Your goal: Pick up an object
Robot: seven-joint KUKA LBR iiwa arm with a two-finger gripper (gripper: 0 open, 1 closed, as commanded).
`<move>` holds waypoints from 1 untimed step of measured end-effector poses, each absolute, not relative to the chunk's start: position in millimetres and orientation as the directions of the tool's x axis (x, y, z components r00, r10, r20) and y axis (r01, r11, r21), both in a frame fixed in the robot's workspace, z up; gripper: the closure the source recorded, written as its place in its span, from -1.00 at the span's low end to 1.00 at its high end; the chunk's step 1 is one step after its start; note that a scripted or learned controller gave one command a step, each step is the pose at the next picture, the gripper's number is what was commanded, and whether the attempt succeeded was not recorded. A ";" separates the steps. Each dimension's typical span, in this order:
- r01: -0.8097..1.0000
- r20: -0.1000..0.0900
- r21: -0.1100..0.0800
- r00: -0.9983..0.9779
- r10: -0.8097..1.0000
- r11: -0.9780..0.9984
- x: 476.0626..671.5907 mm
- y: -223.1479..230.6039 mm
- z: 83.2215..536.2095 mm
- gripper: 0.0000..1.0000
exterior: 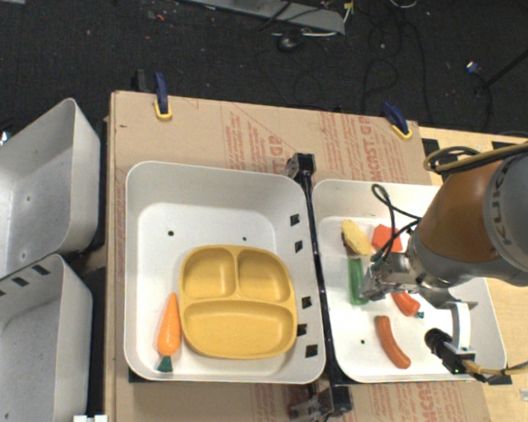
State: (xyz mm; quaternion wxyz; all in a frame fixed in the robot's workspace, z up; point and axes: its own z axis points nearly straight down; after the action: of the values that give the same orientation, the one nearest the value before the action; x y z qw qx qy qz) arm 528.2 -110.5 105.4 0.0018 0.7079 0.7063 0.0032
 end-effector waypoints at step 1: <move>1.000 -0.001 0.004 -0.002 1.000 0.002 530.4 -111.9 147.8 1.00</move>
State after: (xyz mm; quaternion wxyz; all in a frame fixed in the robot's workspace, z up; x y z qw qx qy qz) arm 530.4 -111.9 147.8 0.0017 0.7064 0.7078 0.0010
